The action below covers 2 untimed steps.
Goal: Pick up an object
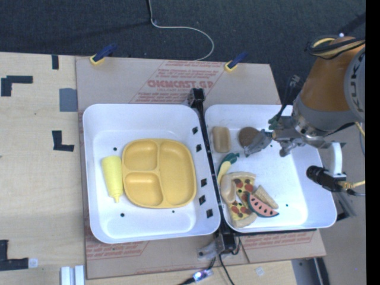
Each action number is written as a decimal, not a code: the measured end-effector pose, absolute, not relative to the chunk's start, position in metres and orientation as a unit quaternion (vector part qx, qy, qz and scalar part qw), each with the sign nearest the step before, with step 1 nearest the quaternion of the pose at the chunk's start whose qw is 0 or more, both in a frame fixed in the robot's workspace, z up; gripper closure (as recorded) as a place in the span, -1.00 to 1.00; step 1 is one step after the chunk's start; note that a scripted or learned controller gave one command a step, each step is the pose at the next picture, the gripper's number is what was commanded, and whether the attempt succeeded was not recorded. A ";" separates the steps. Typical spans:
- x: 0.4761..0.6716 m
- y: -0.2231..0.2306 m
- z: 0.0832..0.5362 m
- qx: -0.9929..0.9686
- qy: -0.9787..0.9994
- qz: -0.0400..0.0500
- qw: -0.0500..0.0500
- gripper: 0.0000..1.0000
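approach step judged in hand: the gripper (259, 142) is held low in the right bin (309, 209), beside a brown round piece (247, 136). finger spread cannot be told. next, a short centred descent is judged necessary.

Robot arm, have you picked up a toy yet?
Not yet. Done: the gripper has reached into the right bin, beside the brown round toy. In hand: nothing visibly held. Left: grabbing and lifting a toy; the pizza, watermelon and banana lie untouched.
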<state>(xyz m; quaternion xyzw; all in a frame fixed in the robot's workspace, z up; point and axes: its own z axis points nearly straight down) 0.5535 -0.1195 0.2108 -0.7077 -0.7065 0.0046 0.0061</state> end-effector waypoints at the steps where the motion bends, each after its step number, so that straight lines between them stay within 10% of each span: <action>1: 0.556 -0.119 0.218 -0.707 -0.708 0.001 0.001 -1.00; 2: 0.556 -0.127 0.171 -0.707 -0.707 0.002 0.002 -1.00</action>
